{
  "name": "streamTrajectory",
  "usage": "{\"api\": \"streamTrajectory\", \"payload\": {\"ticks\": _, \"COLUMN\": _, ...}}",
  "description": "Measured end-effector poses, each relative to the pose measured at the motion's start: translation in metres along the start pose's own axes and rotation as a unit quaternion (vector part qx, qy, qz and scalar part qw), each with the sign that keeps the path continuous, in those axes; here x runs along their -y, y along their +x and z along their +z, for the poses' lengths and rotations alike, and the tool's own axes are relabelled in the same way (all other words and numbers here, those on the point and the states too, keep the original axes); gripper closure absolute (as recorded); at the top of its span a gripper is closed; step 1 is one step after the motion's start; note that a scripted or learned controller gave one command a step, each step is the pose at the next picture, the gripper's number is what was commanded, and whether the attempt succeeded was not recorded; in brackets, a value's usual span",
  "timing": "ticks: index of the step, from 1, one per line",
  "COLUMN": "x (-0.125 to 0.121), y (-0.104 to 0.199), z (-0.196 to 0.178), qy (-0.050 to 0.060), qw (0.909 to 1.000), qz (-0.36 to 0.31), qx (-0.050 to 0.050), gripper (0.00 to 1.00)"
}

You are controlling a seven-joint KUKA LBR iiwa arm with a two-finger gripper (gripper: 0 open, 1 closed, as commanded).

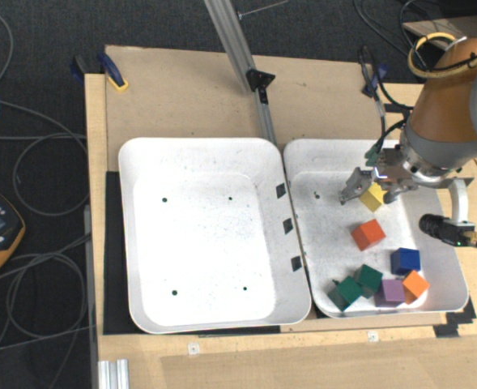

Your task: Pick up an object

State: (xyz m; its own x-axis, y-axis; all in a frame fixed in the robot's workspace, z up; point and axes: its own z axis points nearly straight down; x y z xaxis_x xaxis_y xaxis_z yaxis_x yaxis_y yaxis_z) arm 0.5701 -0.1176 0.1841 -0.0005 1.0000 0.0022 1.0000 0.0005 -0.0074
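My gripper [369,191] hangs over the upper part of the right bin [327,162], under the orange-banded wrist. Its fingers look spread apart. A yellow block [372,198] sits between them; the left finger [351,190] stands a little clear of the block's left side. I cannot tell whether the block rests on the bin floor or is lifted. An orange-red block [368,233] lies just below it.
Along the right bin's lower edge lie a blue block [405,260], an orange block [415,284], a purple block [393,291] and two dark green blocks [357,285]. The left bin [198,233] is beside it. A metal pole [236,43] slants over the back.
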Motion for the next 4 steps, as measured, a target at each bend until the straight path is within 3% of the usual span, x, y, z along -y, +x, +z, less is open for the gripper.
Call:
{"api": "streamTrajectory", "payload": {"ticks": 1, "x": 0.004, "y": -0.009, "z": 0.050, "qy": 0.000, "qw": 1.0000, "qz": 0.001, "qx": 0.000, "gripper": 0.00}}
{"api": "streamTrajectory", "payload": {"ticks": 2, "x": 0.002, "y": -0.008, "z": 0.035, "qy": -0.005, "qw": 1.0000, "qz": 0.000, "qx": 0.001, "gripper": 1.00}}
{"api": "streamTrajectory", "payload": {"ticks": 4, "x": 0.000, "y": -0.001, "z": -0.081, "qy": -0.008, "qw": 1.0000, "qz": -0.001, "qx": 0.002, "gripper": 1.00}}
